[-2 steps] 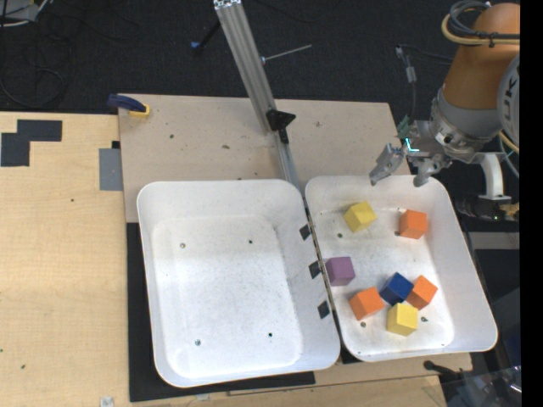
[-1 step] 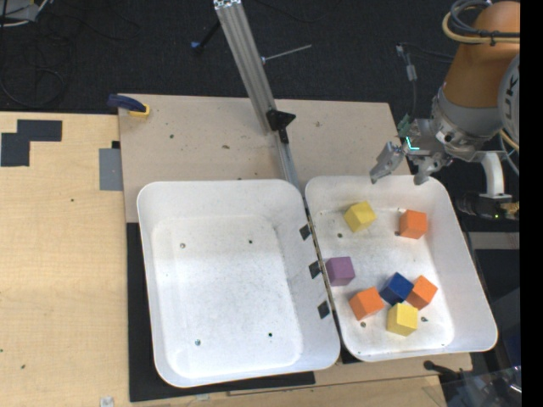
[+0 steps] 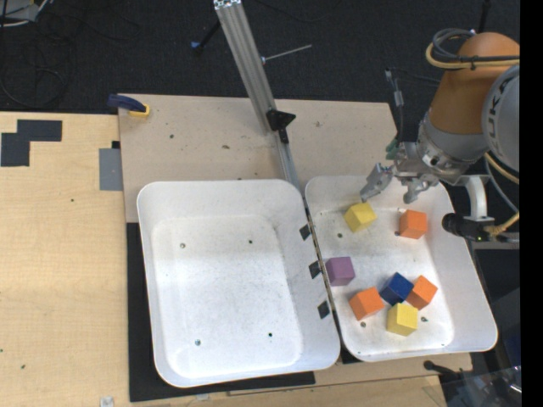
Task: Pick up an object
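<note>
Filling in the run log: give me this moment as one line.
gripper: open, above right bin far end | holding: nothing | nearest: yellow cube, orange cube | pick: not yet done

Two white bins (image 3: 229,363) sit on a tan bench (image 3: 204,142), the right one holding two yellow cubes (image 3: 360,217), three orange cubes (image 3: 413,224), one purple cube (image 3: 340,270) and one blue cube (image 3: 395,288).

Robotics lab, plywood bench (image 3: 212,134), aluminium camera mast (image 3: 250,58), floor cables (image 3: 25,2)
</note>
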`<state>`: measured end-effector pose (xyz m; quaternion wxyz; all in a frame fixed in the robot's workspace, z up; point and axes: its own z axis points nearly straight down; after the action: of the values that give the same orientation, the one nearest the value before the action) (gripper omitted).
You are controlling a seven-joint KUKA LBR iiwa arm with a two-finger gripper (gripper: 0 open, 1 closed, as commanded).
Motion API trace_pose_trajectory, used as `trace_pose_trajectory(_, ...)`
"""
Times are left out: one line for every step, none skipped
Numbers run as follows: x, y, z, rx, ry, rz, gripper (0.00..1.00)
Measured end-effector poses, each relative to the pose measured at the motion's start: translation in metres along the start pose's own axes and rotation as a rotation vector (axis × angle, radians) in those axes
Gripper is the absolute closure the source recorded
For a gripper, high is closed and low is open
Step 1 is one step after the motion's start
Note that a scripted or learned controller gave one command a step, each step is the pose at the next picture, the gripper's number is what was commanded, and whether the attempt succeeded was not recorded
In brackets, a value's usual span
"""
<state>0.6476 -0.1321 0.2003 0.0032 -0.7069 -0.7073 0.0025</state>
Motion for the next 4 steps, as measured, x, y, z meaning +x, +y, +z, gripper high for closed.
trace_pose_trajectory(0.008,0.000,0.061,0.001,0.001,0.000,0.00)
trace_pose_trajectory(0.009,0.001,0.111,-0.006,-0.001,0.000,0.00)
trace_pose_trajectory(0.008,0.000,0.101,-0.004,0.000,0.003,1.00)
trace_pose_trajectory(0.008,-0.008,0.055,-0.009,-0.001,0.006,1.00)
